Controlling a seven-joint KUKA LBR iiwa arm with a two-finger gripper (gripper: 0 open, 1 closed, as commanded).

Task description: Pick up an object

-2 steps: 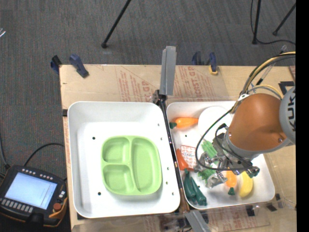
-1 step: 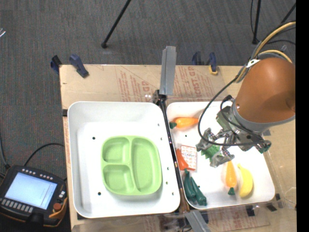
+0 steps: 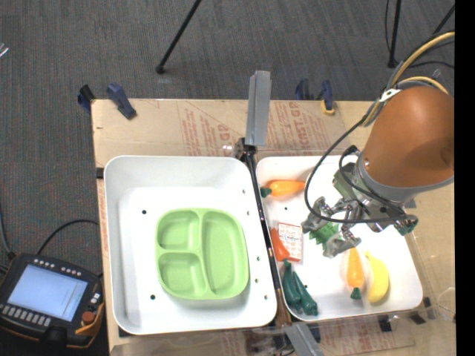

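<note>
Camera view: end effector [image 3: 331, 228] low in the right bin [image 3: 404, 302], fingers spread, a small dark green toy [image 3: 322, 233] between them but not clearly clamped. Judged step: closing for the grasp. Next move calls for shutting, then lifting straight. Nearby: carrot [image 3: 356, 268], banana [image 3: 378, 279]. Left bin [image 3: 126, 176] holds a green tray [image 3: 202, 254].

1. The brown board [image 3: 185, 128] under the bins carries red printed letters, upside down and too small to read.
2. The small card [image 3: 291, 241] has red print, also unreadable.
</note>
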